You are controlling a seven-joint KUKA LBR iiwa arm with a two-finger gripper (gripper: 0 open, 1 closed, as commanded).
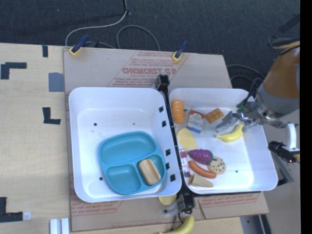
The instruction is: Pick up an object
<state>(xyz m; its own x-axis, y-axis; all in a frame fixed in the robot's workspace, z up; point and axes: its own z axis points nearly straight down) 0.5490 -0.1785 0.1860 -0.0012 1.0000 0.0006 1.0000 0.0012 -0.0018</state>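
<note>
Yellow plastic banana point(231, 135) lies in the right bin point(258, 177), just under your hand point(229, 123); I can't tell its state. You'd judge it light, stiff, slick: grip mid-curve.

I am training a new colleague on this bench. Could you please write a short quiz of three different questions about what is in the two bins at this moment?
1. True or false: the bread roll lies in a compartment of the blue tray in the left bin.
2. Which item is nearest the gripper? A) the purple grapes B) the yellow banana C) the cookie
3. Fill in: the orange carrot lies in the right bin, against its ___ wall.

Key: 1 true; 2 B; 3 left.
</note>
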